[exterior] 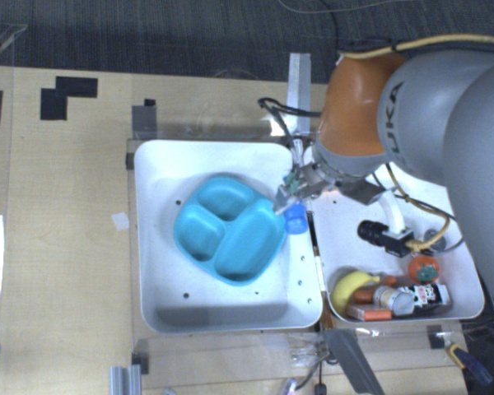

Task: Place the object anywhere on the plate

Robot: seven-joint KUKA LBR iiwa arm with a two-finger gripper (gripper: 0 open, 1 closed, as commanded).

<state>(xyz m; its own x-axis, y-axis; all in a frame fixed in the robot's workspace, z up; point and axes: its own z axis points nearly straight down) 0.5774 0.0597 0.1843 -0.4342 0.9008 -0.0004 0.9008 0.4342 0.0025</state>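
Left bin (160, 303): one blue three-compartment plate (229, 229), set near the middle.

Small blue object (295, 219): just beside the plate's right rim, near the wall shared by the two bins, directly under the gripper (292, 192). Whether it rests on the rim or hangs clear cannot be told.

Gripper: over the left bin's right edge. Whether it is open, closed or gripping the blue object cannot be told.

Right bin (346, 212): a yellow banana (352, 287), an orange-red fruit (424, 267), a dark-labelled bottle (418, 297) and a flat orange piece (369, 312), clustered at the near end.
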